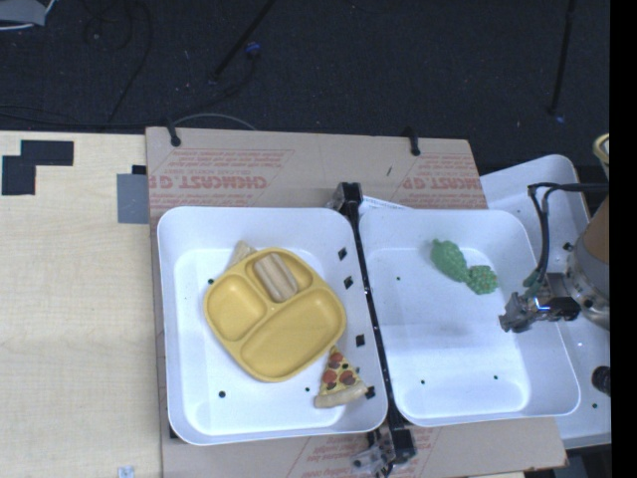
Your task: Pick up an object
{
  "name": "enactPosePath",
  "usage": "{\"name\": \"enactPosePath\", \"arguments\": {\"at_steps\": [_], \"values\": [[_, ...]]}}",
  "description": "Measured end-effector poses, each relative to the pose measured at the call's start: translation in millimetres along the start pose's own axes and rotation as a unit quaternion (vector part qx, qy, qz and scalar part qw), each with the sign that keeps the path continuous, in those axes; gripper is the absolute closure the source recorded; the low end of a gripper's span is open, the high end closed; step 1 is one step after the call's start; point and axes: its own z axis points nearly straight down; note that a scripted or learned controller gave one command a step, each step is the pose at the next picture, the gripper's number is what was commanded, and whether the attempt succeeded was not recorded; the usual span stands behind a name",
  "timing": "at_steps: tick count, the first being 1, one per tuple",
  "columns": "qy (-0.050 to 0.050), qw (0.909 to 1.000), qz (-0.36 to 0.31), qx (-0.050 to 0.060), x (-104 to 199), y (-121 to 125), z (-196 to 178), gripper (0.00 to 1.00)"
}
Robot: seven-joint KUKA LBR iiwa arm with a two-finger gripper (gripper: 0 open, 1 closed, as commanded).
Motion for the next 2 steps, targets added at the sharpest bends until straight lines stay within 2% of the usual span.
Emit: {"name": "enactPosePath", "arguments": {"at_steps": [1, 2], "values": [[0.0, 1.0, 0.0, 0.0, -0.4, 0.5, -11.3, 1.0], [0.0, 1.0, 0.0, 0.001, 41.0, 23.9, -7.4, 1.0]]}}
